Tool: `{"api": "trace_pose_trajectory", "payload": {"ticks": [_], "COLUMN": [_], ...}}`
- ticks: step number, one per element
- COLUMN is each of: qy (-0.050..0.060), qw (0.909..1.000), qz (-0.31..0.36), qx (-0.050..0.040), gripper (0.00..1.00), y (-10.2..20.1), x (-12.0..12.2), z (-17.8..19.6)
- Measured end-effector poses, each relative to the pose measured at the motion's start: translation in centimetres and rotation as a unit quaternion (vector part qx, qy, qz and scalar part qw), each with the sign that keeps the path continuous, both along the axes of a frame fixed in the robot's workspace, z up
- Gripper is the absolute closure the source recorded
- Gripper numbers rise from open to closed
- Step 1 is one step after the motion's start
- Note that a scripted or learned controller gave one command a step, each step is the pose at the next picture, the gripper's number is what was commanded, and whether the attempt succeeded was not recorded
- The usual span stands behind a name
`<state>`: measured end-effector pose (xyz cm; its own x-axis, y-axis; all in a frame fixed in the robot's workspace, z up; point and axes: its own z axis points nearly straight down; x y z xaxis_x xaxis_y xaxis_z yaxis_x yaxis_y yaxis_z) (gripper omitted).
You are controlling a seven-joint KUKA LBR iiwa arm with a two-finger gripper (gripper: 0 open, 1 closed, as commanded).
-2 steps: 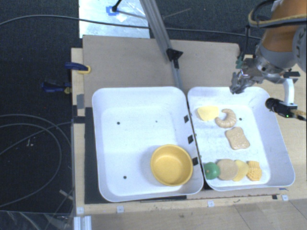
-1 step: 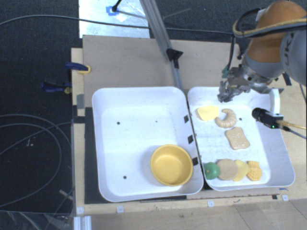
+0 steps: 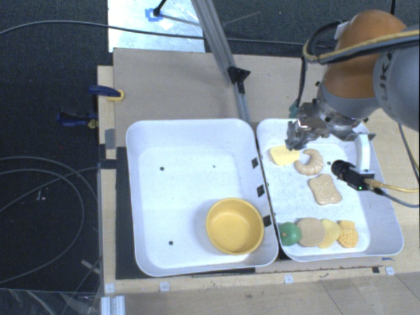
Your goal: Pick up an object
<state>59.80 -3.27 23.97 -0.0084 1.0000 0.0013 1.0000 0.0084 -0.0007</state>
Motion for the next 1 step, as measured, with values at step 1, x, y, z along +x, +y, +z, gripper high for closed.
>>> {"api": "trace_pose_trajectory", "payload": {"ticks": [1], "qy": [0.0], "qw": [1.0], "qz": [0.0], "qx": [-0.0002], "gripper": [1.0], "y": [3.76], "x": [-1.96], "z": [-0.47]}}
